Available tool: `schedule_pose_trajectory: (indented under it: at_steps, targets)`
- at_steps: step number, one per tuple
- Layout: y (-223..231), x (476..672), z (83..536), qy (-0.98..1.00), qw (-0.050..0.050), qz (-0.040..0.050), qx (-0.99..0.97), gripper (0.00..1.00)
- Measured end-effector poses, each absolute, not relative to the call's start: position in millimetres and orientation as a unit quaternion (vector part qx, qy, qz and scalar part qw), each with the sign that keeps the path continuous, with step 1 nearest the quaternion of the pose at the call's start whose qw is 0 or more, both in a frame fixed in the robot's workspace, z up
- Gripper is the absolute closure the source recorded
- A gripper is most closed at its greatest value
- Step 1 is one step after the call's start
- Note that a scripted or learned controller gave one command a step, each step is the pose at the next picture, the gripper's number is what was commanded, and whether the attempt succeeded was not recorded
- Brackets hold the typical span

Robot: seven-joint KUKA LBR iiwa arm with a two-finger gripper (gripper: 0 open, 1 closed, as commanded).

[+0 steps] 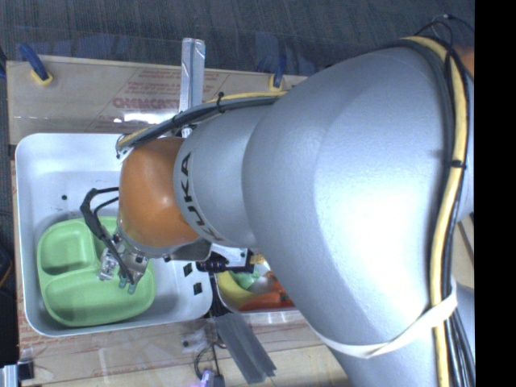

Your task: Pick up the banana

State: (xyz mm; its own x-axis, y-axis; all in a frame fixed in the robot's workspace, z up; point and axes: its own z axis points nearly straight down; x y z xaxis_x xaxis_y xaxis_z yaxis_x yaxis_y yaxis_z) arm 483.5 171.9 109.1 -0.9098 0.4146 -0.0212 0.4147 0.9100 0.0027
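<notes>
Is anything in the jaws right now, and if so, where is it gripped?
Nothing can be seen held. The gripper sits over the green divided tray in the left bin, with no banana in it. Yellow and orange items lie in the right bin beneath the arm.

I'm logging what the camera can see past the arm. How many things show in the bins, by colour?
Green: 1, divided tray
Yellow: 1, partly hidden item
Orange: 1, partly hidden item
Total: 3 showing; the arm covers the rest.
</notes>
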Motion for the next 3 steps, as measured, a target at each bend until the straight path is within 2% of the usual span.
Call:
schedule_pose_trajectory:
  at_steps: [1,2,3]
  targets:
    - [187.3,494.4,102.4,1.000,0.014,-0.0158,-0.015,1.00]
    - [188.7,485.1,95.6,1.000,-0.001,-0.0178,-0.017,0.00]
    - [167.7,520.5,91.9,1.000,0.000,-0.0003,-0.008,0.00]
